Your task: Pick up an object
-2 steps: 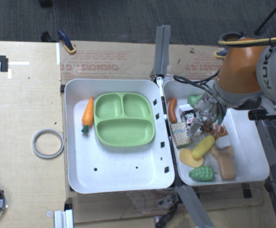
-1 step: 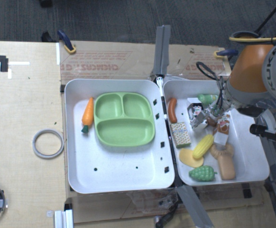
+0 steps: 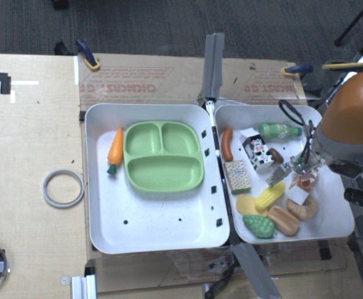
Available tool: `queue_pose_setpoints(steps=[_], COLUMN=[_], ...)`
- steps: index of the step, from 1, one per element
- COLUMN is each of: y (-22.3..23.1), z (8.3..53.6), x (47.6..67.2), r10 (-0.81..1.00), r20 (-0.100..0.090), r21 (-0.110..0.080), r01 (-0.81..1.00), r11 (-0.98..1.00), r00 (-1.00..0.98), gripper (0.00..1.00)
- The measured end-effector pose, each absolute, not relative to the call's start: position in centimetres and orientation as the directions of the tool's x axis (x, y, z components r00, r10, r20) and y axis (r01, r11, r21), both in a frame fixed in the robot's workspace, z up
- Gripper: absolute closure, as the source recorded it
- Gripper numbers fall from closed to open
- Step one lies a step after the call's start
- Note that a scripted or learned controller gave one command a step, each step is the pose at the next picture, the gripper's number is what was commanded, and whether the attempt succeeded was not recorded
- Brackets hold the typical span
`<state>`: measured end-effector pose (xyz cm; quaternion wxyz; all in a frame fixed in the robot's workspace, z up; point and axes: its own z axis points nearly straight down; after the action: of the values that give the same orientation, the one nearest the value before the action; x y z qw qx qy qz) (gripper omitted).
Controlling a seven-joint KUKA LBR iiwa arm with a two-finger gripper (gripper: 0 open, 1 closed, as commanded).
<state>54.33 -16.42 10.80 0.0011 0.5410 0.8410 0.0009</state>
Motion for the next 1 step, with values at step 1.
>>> queue_pose_setpoints(steps=[1], y=[-14.42], z=[9.16], x=[63.17], r10=[0.998], r20=[-0.001], r21=[-0.002], r01=[0.998], r11=[0.056], r00=[-0.056], gripper=[0.0])
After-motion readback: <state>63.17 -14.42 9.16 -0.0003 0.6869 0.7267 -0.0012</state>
